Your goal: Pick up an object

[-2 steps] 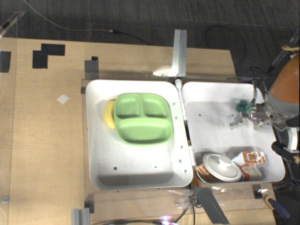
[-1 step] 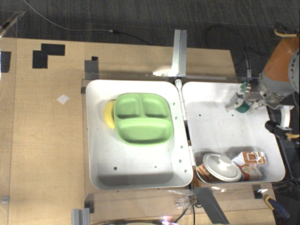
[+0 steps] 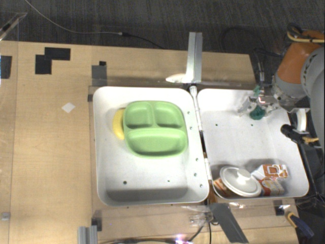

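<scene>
**Gripper over teal object in right bin**

Jaws cannot be told open or closed: the gripper (image 3: pixel 260 101) sits at a small teal object (image 3: pixel 258 113) in the right bin (image 3: pixel 238 141). Nearer, a white lid (image 3: pixel 241 181) and carton (image 3: pixel 271 174). Left bin (image 3: pixel 109 182): green tray (image 3: pixel 154 127) over a yellow object (image 3: pixel 118 125).

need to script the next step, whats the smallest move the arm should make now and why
Probably descend a little: the gripper hovers at the right bin's far edge over a small teal object, which looks nearest, so lowering around it seems the likeliest pick.

Green divided plate (image 3: pixel 154 127), white bins (image 3: pixel 147 192)
</scene>
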Robot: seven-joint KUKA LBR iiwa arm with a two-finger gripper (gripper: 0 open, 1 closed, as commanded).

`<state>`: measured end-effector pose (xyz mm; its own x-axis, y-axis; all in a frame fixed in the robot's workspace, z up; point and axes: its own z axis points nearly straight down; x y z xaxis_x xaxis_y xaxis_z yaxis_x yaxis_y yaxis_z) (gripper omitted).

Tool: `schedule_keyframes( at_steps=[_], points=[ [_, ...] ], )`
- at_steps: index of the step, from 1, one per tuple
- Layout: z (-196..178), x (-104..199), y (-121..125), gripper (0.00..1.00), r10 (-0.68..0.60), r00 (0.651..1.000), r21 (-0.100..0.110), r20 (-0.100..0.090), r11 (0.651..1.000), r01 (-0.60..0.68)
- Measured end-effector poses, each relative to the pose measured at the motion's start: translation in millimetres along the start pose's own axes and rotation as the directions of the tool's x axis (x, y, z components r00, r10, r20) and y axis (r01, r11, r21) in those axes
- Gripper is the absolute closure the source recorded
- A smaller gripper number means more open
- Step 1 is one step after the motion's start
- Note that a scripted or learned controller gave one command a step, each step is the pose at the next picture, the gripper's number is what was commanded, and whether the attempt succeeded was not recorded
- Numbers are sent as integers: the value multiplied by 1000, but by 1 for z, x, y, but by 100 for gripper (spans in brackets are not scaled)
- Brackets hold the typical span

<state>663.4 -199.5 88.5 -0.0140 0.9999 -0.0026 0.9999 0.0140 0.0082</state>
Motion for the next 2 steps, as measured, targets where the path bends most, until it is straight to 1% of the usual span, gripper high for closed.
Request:
schedule_keyframes(
  at_steps=[1, 2],
  points=[
    [-15, 0, 3, 100, -8, 1000, -9, 5, 1000, 8],
    [-130, 64, -34, 100, -80, 997, -1, -1, 997, 80]
  ],
)
